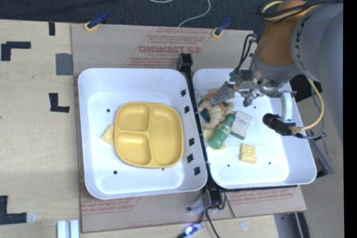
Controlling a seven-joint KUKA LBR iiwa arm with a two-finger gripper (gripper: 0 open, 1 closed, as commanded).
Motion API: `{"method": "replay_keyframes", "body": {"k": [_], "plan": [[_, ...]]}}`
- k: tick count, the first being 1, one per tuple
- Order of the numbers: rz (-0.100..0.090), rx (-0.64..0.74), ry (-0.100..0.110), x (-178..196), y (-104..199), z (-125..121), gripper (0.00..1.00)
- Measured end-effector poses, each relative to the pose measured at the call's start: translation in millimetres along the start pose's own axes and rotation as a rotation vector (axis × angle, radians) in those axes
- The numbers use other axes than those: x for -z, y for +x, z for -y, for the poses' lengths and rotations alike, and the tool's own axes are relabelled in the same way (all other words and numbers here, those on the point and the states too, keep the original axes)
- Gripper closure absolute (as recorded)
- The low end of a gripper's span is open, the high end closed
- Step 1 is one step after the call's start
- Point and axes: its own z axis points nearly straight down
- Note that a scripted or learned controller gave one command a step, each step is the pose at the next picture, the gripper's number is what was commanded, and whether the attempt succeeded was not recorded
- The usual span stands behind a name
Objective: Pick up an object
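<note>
Camera view: we see the tool (237, 95) released, fingers spread, grasping nothing, above the right bin (290, 173). The green bottle (219, 135) lies just below-left among clustered items at the bin's left wall. Risk, in our judgement: crowding may deflect the fingers and cause a miss.

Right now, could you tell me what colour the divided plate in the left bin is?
Yellow; the divided plate shows best in the camera view.
</note>
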Motion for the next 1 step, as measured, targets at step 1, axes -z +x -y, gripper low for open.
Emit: {"method": "replay_keyframes", "body": {"k": [1], "plan": [[0.000,-0.001,0.000,-47.2,-2.8,7.6,0.00]]}}
